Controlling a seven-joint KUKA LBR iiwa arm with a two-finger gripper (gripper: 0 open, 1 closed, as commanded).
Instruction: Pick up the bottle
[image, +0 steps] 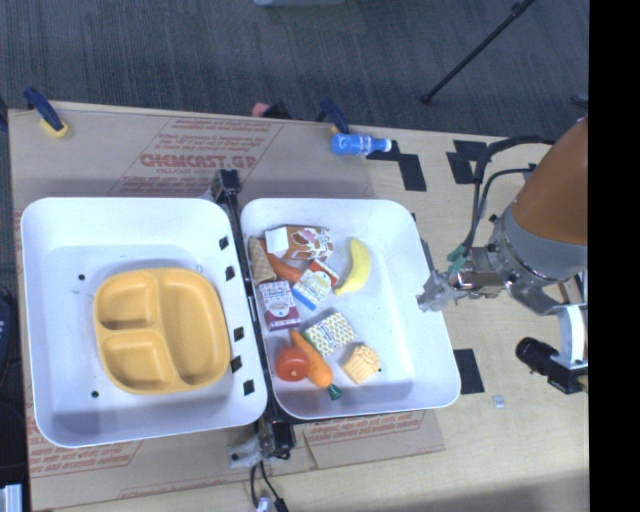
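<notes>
A small blue bottle (356, 145) with a pale cap lies on its side on the cardboard behind the right bin (432, 340), outside both bins. My gripper (437, 295) hangs low just past the right bin's right rim, far to the front right of the bottle and apart from it. Nothing shows in the gripper.
The right bin holds several items: a banana (356, 267), a carrot (314, 362), a tomato (290, 366), a red box (278, 304), small cartons and a yellow cube (361, 363). The left bin (40, 330) holds a yellow compartment plate (160, 328). Blue clamps (334, 114) grip the bench's far edge.
</notes>
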